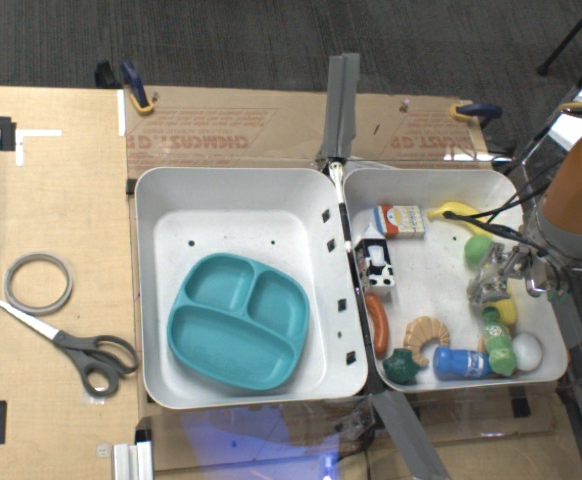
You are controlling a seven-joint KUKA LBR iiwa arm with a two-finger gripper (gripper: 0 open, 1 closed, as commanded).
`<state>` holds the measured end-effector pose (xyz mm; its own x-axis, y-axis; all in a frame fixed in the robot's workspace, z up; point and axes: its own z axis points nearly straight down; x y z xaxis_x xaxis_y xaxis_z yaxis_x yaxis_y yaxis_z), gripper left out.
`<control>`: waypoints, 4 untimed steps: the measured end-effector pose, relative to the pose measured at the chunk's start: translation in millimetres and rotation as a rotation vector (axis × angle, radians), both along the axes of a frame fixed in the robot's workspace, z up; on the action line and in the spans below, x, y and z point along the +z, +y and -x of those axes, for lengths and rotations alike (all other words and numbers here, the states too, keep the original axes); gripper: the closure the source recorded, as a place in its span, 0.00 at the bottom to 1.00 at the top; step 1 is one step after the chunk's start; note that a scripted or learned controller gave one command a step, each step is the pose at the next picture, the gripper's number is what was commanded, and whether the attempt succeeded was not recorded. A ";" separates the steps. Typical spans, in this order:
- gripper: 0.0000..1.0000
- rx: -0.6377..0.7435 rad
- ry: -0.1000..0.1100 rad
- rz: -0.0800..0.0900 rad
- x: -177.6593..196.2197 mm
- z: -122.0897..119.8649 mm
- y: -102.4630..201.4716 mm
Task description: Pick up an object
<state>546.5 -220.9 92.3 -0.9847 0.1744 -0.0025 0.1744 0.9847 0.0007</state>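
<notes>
The right bin (431, 183) holds several small items. Along its back lie an orange-and-white box (401, 220), a yellow banana (455, 210) and a green ball (478, 249). A black-and-white carton (374, 264) and a red sausage (377, 324) lie by its left wall. Near the front are a croissant (426, 332), a dark green piece (401, 366), a blue can (457, 364), a green-and-white item (500, 352) and a white ball (527, 350). My gripper (490, 284) is low in the bin's right part, just below the green ball and above a yellow item (505, 312).
The left bin (171, 193) carries a teal divided plate (238, 320). On the bench to the left lie scissors (71, 346) and a tape roll (38, 282). The arm (571, 208) and its cables cross the right bin's right rim.
</notes>
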 end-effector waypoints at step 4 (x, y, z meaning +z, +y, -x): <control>1.00 -0.039 -0.007 0.003 10.9 -13.2 -0.3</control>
<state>559.6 -221.2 103.2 -0.9771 0.2124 -0.0099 0.2124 0.9772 -0.0006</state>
